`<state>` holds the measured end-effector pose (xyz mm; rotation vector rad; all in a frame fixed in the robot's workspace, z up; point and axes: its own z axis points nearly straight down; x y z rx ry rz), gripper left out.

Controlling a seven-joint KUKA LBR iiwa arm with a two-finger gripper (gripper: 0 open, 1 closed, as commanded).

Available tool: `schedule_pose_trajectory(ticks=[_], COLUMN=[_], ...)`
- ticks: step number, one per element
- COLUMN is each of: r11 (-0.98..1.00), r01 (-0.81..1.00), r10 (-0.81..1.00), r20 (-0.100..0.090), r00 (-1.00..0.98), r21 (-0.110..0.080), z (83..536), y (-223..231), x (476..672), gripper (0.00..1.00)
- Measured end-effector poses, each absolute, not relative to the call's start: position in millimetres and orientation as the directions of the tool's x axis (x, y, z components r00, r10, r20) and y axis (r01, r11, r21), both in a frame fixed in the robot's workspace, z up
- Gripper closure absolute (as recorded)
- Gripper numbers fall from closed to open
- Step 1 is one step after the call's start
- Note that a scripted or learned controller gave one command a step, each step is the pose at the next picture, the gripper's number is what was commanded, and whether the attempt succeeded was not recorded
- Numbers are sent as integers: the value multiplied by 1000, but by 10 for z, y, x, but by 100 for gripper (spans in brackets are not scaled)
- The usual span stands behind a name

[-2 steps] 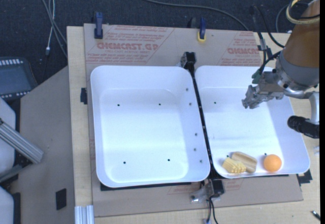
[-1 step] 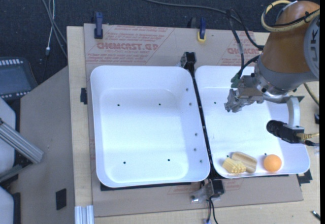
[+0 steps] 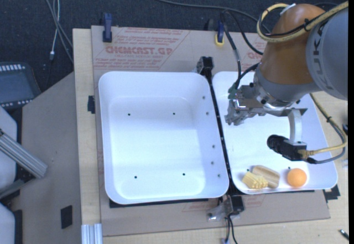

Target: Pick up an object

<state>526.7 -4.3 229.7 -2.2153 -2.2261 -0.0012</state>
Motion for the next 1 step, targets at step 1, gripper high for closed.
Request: schedule_pose_trajectory(ticks=[1], r11=[4], r01=[1000], r10=[1000], r20=[1], r00=[-4], r21=[0], z=[2207], y=[514], x=[5368], gripper=[100])
